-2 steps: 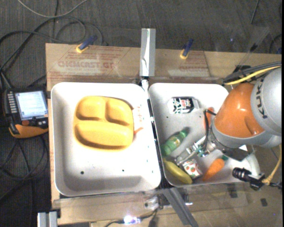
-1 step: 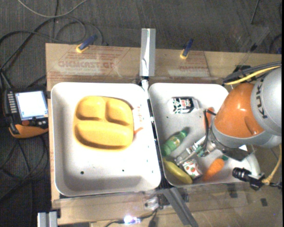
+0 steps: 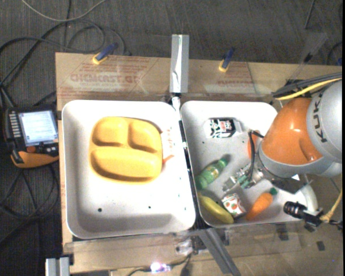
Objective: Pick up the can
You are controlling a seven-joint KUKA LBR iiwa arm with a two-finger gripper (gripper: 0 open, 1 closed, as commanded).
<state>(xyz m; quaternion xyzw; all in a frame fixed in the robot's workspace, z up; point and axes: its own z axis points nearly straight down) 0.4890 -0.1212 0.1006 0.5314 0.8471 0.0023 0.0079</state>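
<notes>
Black-and-white printed metal, by the look of it: the can [image 3: 222, 127] lies on its side near the back wall of the right bin [image 3: 264, 109], well apart from the clutter further forward. I'd judge it light and stiff, with a smooth curved skin that will want to roll or squirt out of a poor pinch, so the sensible hold is across the middle of its round body, fingers squeezing either side of the barrel rather than end to end. Nothing crowds it; there's bare white floor all round. Coming forward, a green bottle [image 3: 210, 173] lies slanted in the middle of the bin, a yellow banana [image 3: 214, 210] hugs the front left corner, a small red-and-white carton [image 3: 234, 204] sits just beside it, and an orange carrot [image 3: 259, 206] lies next to that. The gripper [image 3: 240, 180] hangs low among these, between the bottle and the carton (nowhere near the can), and I cannot tell how its claw stands. Over in the left bin [image 3: 75, 171] there's a yellow divided tray [image 3: 126, 148], out of the way. The arm's bulk covers the right side, so its path back to the can looks open.
</notes>
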